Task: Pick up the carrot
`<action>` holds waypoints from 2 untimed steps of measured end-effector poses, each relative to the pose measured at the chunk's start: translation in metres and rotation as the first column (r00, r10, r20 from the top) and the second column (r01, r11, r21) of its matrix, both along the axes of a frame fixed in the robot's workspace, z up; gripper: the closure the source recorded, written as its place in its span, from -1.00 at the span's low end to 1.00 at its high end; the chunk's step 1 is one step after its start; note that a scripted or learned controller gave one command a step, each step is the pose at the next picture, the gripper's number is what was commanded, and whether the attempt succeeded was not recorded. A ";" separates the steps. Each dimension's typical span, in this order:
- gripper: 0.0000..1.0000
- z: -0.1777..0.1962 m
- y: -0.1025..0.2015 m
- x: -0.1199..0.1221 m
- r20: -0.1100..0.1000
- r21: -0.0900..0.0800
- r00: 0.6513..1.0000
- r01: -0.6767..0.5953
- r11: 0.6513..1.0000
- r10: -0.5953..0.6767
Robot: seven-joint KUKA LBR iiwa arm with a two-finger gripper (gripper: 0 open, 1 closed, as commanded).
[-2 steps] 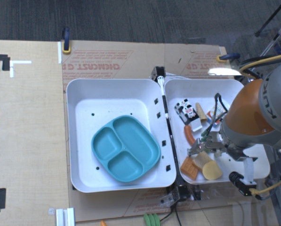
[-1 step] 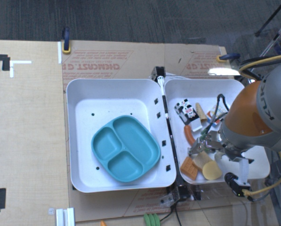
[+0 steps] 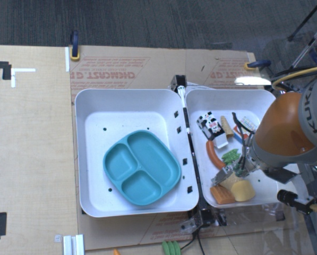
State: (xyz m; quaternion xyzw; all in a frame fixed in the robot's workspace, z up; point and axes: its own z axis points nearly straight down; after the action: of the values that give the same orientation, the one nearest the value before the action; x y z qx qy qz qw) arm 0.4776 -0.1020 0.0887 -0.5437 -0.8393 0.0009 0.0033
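The left white bin (image 3: 89, 142) holds a teal three-compartment plastic tray (image 3: 142, 167). In the right white bin (image 3: 264, 97), the two-finger gripper (image 3: 225, 174) hangs over toy foods beside the orange carrot (image 3: 215, 154). I cannot tell its jaw state.

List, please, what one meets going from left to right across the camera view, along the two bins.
Left bin → teal tray → right bin → carrot → gripper → orange band of the arm.
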 end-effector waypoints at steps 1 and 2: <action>-1.00 0.001 -0.043 0.002 0.008 -0.002 0.790 -0.614 0.790 0.614; -1.00 0.000 0.007 0.001 0.003 0.003 0.837 -0.547 0.837 0.547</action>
State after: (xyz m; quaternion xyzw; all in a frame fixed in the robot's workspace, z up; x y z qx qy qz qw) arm 0.4784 -0.0947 0.0885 -0.2818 -0.9595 -0.0003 0.0027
